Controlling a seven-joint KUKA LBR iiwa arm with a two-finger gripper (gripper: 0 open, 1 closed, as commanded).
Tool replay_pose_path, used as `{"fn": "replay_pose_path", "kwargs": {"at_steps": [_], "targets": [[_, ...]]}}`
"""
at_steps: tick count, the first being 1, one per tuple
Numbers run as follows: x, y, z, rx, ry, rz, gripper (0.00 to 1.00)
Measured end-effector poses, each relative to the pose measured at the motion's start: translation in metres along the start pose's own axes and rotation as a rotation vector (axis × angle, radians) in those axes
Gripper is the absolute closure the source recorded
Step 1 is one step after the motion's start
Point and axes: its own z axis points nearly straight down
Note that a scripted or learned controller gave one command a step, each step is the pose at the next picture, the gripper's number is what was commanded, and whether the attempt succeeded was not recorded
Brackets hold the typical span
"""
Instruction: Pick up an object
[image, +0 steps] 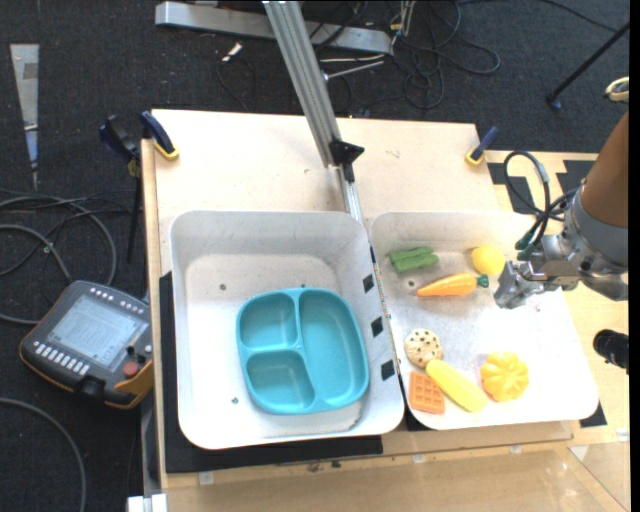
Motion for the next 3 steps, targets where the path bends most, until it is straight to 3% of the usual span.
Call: {"fn": "replay_pose_path", "kwargs": {"at_steps": [3], "targets": [[0.163,0.022,0.021,0.007,0.002,-0.004,1.00]]}}
